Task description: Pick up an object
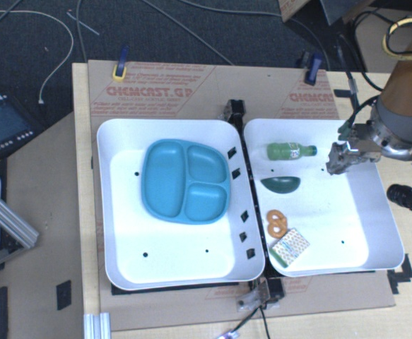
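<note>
In the right bin (365,210) lie a small green bottle (289,150) on its side near the back, a dark green bowl-like piece (281,183) below it, an orange pretzel (276,222), and a patterned packet (290,246) near the front left corner. My gripper (335,159) hangs over the bin's back right part, a short way right of the bottle's cap. Nothing shows between its fingers.
The left bin (121,246) holds a blue divided plate (186,181). A black divider with clips (244,189) runs between the bins. Cables and a cardboard box lie beyond the bench's far edge. A dark device sits at the far left.
</note>
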`<state>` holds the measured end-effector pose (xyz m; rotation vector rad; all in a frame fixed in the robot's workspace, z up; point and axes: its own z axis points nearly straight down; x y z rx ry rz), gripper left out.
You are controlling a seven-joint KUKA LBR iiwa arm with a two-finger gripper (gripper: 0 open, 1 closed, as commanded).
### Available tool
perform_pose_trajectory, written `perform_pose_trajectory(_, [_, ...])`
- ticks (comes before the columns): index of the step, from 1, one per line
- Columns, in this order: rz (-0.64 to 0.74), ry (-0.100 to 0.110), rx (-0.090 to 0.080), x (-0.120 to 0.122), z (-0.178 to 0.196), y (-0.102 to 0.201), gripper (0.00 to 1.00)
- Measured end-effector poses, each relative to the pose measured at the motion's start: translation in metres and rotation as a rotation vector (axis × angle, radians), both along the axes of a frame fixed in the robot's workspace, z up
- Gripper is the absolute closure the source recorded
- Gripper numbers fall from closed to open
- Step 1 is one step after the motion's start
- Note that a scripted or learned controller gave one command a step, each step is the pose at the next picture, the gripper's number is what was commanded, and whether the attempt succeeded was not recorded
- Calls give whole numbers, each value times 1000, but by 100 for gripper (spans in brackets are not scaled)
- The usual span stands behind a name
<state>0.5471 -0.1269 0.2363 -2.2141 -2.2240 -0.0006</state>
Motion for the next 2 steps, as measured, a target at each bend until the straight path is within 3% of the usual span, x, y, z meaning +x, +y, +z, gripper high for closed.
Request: perform_pose_trajectory(2, [3,-3,1,3,2,111,100])
